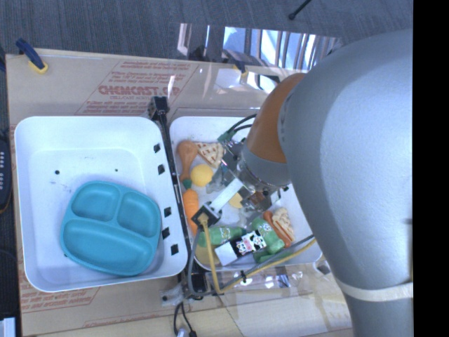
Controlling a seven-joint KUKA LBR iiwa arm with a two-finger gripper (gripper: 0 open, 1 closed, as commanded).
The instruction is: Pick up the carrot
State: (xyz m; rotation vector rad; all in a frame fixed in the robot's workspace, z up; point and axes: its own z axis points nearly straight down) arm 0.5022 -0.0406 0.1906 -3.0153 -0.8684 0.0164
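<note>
The carrot [189, 206] is a small orange piece lying against the left wall of the right bin [184, 126], just below a yellow lemon [201, 175]. My gripper [240, 194] reaches down into the middle of that bin, a little to the right of the carrot, and the big grey arm with its orange band covers most of it. Nothing shows between the gripper and the carrot, and the two look apart.
Around the gripper lie a tan drumstick [186, 153], a toast slice [210, 151], a cow-patterned carton [245, 246], green pieces [219, 235] and a bun [283, 223]. The left bin [42, 135] holds a blue divided plate [111, 227].
</note>
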